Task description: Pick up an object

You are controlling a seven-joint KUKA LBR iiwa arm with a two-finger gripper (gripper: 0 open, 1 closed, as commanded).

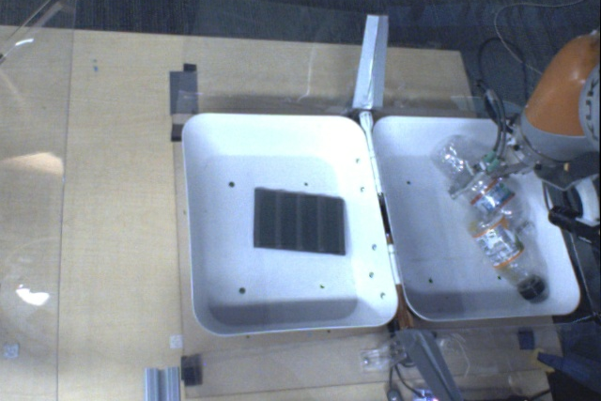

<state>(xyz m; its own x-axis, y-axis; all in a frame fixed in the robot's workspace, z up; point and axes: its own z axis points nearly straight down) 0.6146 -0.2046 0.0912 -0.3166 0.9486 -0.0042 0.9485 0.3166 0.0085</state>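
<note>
A clear plastic bottle point(490, 219) with a colourful label lies in the right bin point(418, 230), running from the upper middle down to its dark cap point(532, 288) near the front right corner. A dark ribbed rectangular pad point(300, 221) lies flat in the middle of the left bin point(216, 202). My gripper point(492, 170) hangs low over the upper end of the bottle, under the grey wrist and orange band point(562, 99) that reach in from the right. The clear plastic and the metal parts blur together there, so contact with the bottle is unclear.
A metal bar point(372, 61) stands upright behind the seam between the two bins. Black cables point(493, 89) trail near the arm at the back right. The wooden bench point(94, 202) spreads to the left of the bins.
</note>
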